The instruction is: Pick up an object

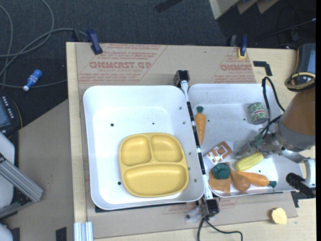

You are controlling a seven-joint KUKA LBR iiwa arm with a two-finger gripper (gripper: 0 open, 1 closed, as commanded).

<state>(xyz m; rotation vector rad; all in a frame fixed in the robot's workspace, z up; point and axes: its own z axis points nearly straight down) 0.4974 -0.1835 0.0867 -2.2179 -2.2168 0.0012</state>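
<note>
- We begin at the left bin, where a yellow divided plate lies flat toward the near side. It is well apart from the arm, so we judge it an unlikely pick; its broad, shallow shape would also give two fingers little to close on.
- At the divider between the bins, a small carrot lies just inside the right bin. We think a grab there could jam a finger against the bin wall.
- Toward the near side of the right bin sits a tight cluster: an orange-and-white packet, a green broccoli piece on an orange lump, a yellow corn cob and a larger carrot. They touch or overlap, so we fear a descent could nudge neighbours, pinch two things at once, or let a rounded piece squirt out sideways.
- A green-labelled can stands apart at the far side; being round, we judge it could roll or slip out of a closing grip.
- The gripper hangs low just beyond the corn cob, at the right of the bin. Whether its tips are apart or together we cannot tell, as the dark metal blurs there, and we see nothing between them.
- A black cable loops beside the wrist; we think it could snag or drag across the can.
</note>
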